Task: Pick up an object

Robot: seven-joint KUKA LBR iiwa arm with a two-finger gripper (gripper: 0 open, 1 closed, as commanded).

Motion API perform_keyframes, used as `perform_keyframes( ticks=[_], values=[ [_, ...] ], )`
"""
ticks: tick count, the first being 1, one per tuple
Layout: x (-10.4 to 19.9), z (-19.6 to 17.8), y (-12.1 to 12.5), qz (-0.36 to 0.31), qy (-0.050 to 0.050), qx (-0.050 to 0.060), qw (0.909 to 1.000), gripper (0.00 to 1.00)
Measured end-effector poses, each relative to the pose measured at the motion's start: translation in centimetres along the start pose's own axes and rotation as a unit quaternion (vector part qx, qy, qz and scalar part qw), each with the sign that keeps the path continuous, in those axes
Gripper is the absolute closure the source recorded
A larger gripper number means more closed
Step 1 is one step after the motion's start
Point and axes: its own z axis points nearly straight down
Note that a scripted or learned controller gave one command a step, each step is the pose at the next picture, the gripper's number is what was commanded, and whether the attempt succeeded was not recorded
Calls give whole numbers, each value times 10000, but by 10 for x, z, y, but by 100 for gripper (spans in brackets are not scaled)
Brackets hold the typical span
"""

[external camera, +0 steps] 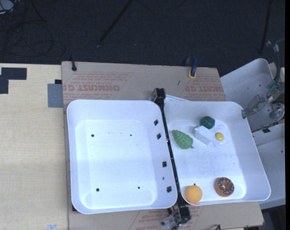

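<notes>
Toward the worktop's left side sits the left bin (116, 157), a shallow white tray with only a few dark specks on its floor, so nothing for me to pick lies there. Just beside it, past the black clips along the shared rim, the right bin (245, 176) carries everything I might take. Nearest that dividing rim lies a green leafy toy (182, 140), well apart from the walls, which I judge makes it an easy first target. Further right a small cluster crowds the bin's far side: a dark green piece (207, 122), a white block (202, 135) touching or nearly touching it, and a fried-egg toy (219, 137) just beside. At the near edge an orange ball (193, 194) rests close to the corner by the divider, and a brown doughnut (225, 186) lies near it. At the worktop's right edge my gripper (272, 104) hangs outside the bin, over no object; whether it is spread or pressed together I cannot tell.
</notes>
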Motion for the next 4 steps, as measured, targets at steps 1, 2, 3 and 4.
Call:
perform_keyframes(
  ticks=[1,2,3,4],
  values=[
    [-1,-104,-65,26,-16,-34,10000,0],
    [23,-173,-88,-10,-11,-30,10000,0],
    [72,-221,-87,-21,-4,-14,10000,0],
    [-3,-95,-78,38,7,71,10000,0]
  ],
)
